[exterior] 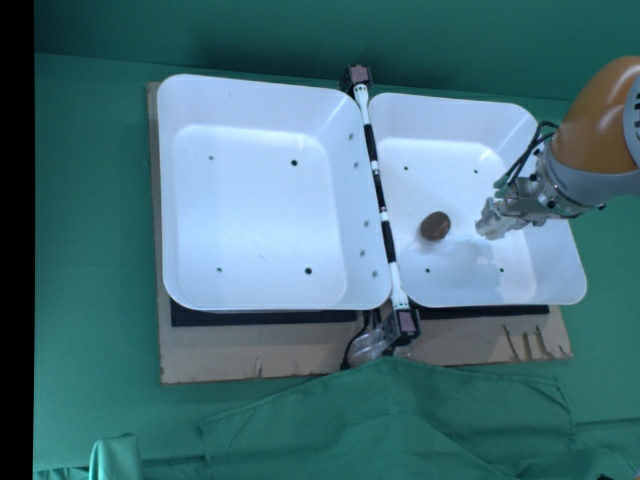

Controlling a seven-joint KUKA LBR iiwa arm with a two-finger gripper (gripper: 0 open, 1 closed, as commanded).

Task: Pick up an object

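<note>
A small round brown object (pixel 434 226) lies on the floor of the right bin (pixel 545 278), near its left-centre. My gripper (pixel 490 225) hangs over the same bin, a short way to the right of the object and apart from it. Nothing shows between the gripper and the object. The arm's orange band and grey wrist come in from the right edge.
The left bin (pixel 200 268) sits beside the right one, parted by a black-and-white rod (pixel 378 183) with clamps at both ends. Both bins rest on brown cardboard (pixel 200 358) over green cloth. A fold of green fabric (pixel 400 418) lies at the front.
</note>
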